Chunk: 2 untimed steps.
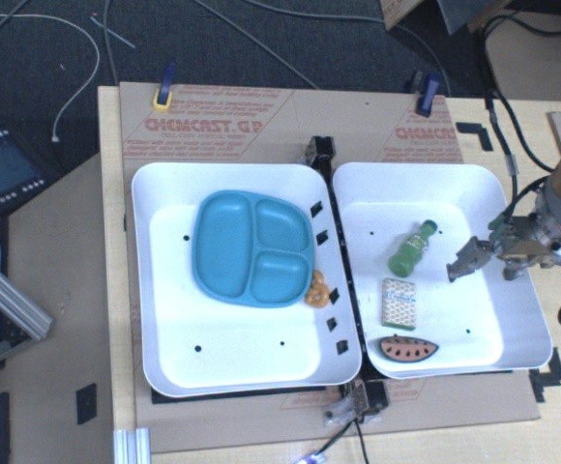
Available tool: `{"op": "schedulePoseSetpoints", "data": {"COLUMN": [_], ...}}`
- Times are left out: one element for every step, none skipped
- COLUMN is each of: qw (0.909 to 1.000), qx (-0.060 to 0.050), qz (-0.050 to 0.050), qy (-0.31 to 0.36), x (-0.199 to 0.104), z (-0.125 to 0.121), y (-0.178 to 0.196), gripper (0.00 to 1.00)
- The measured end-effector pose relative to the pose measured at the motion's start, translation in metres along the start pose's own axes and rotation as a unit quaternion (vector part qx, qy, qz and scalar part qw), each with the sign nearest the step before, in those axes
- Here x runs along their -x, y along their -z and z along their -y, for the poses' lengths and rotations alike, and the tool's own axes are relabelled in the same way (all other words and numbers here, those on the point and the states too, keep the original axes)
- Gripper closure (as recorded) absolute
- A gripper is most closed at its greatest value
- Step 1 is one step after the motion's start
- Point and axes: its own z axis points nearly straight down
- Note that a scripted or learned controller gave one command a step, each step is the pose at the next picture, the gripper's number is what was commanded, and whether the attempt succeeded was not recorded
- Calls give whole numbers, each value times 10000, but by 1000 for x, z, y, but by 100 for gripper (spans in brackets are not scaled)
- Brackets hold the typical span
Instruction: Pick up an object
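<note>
Glossy green bottle, patterned flat packet, watermelon-slice toy, blue sectioned plate

One fixed camera looks down at a slant (from above the bench) on both bins

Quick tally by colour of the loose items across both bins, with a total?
Blue: 1, plate
Green: 1, bottle
Orange: 1, small lump
Patterned: 1, packet
Red-pink: 1, watermelon slice
Total: 5
</note>
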Motion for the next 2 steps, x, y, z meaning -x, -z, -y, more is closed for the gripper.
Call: {"op": "schedulePoseSetpoints", "data": {"qw": [10000,10000], "qx": [59,37], "qz": [12,5], "qy": [17,13], "x": [0,2], "z": [-2,-5], "y": [5,-37], "gripper": [0,0]}}
